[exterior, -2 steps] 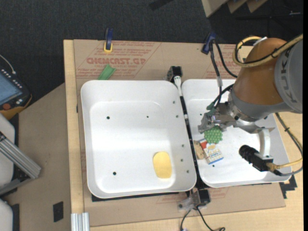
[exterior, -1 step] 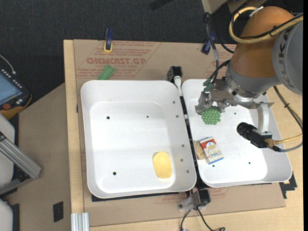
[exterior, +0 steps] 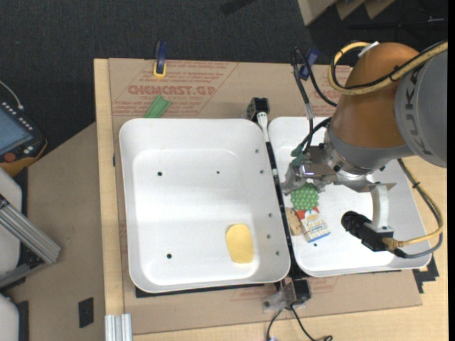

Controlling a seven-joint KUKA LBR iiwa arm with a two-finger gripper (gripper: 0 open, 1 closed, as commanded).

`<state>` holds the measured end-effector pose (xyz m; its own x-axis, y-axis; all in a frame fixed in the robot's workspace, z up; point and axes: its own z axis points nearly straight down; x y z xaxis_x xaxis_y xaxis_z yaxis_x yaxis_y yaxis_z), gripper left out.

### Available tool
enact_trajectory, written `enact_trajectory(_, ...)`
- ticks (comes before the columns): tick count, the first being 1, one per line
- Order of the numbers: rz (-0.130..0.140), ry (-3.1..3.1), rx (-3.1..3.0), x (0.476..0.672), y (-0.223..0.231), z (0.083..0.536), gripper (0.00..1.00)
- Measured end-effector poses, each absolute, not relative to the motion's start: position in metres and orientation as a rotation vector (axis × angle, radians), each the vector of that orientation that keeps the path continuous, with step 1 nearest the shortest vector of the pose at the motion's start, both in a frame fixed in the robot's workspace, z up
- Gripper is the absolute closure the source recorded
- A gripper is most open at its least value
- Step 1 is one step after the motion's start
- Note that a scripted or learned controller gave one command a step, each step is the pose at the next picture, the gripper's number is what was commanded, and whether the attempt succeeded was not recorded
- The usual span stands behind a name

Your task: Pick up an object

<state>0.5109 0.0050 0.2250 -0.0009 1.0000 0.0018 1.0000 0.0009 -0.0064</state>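
Gripper [exterior: 301,179] above green knobbly object [exterior: 306,197], open or closed unclear
Looks light, soft; pinch across its middle

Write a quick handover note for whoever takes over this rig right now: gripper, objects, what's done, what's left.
Gripper: over the right bin, near its left wall, directly above the green bumpy object; grip cannot be told.
Small printed packet: beside the green bumpy object, same bin.
Yellow oval piece: in the left bin.
Done: nothing visibly lifted.
Left: grasp and lift one object.
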Motion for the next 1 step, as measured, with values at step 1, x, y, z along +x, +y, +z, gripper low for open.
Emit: enact_trajectory(1,-0.014,-2.236,-2.211,0.4976,0.0898,0.3001,1.00)
